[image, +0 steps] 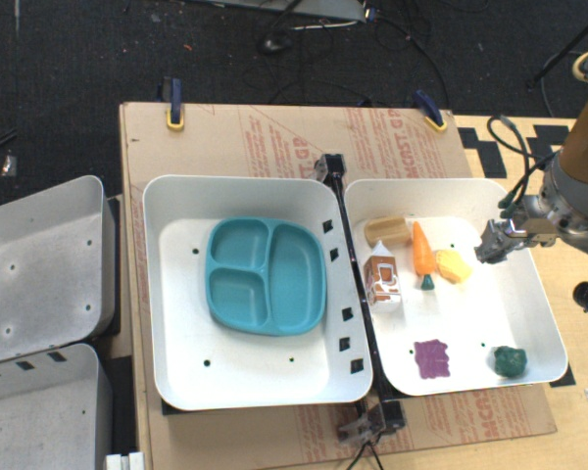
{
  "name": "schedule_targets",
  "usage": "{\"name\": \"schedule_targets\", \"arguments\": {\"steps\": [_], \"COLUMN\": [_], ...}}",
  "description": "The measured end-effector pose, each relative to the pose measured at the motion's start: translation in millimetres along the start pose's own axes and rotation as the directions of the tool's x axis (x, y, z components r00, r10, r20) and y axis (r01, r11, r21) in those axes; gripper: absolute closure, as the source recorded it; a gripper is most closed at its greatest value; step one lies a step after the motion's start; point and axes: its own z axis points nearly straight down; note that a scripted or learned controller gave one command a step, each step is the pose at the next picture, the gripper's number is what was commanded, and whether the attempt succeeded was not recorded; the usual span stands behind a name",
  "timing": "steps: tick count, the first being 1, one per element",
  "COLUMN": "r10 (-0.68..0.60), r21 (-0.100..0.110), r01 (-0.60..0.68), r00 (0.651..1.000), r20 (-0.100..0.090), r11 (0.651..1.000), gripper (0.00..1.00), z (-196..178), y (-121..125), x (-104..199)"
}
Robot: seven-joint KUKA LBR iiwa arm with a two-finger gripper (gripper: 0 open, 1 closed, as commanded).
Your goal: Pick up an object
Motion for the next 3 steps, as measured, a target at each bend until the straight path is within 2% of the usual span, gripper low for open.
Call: {"name": "schedule_targets", "arguments": {"steps": [2,3], "r10": [-0.004,-0.005], "r21": [0.006,0.003], "r01": [0.004,0.005], "r00": [1.000,1.000], "r20": [-0.003,-0.003], "r11": [1.000,1.000], "gripper": [1.00,1.00], "z": [26.4,19.1], "y": [36.3,49.3], "x": [88.7,136.5]}}
